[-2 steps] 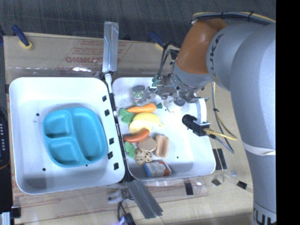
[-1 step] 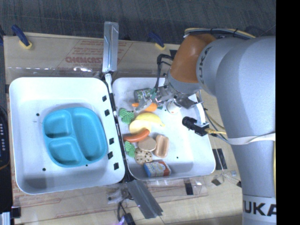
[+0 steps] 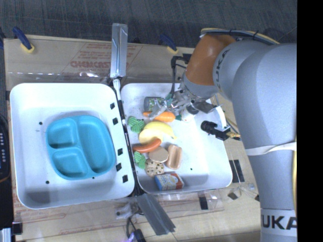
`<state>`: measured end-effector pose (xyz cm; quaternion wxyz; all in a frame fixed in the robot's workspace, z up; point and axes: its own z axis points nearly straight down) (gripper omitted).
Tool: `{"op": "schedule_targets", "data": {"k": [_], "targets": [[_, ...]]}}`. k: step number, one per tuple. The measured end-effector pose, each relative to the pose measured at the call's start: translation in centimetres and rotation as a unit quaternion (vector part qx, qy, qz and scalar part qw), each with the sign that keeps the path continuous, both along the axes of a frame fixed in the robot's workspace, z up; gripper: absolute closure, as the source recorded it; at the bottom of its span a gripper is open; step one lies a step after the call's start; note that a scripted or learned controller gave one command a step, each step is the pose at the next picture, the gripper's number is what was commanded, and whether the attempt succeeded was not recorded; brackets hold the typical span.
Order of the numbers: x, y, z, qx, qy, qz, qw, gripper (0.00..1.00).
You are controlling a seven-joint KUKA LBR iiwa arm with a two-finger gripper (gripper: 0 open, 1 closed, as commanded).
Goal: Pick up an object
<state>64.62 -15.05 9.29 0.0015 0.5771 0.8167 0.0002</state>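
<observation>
While the arm reached in over the right bin (image 3: pixel 214 173), its jaws (image 3: pixel 177 103) sat low at the far end of the toy-food pile, just beside the carrot (image 3: pixel 164 117) and the small grey packet (image 3: pixel 153 104). How wide they stood, or whether anything was caught in them, I could not tell. The banana (image 3: pixel 156 131), sausage (image 3: pixel 147 145) and cookie (image 3: pixel 154 168) lay nearer the camera; the blue tray (image 3: pixel 79 146) sat in the left bin (image 3: pixel 25 105). This looked like the grasp step; next called for closing firmly, then lifting straight up.
</observation>
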Motion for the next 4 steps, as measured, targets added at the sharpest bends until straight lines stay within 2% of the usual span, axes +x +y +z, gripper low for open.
{"op": "schedule_targets", "data": {"k": [1, 2, 3, 4], "targets": [[0.1, 0.1, 1.1, -0.0006, -0.001, 0.002, 1.0, 1.0], [-0.9, 3.5, -0.1, 0.0006, 0.002, 0.221, 0.9752, 1.0], [-0.8, 3.5, 0.9, 0.0001, 0.002, 0.224, 0.9747, 1.0], [-2.5, -2.8, 0.1, -0.0002, 0.001, 0.083, 0.9965, 1.0]]}}
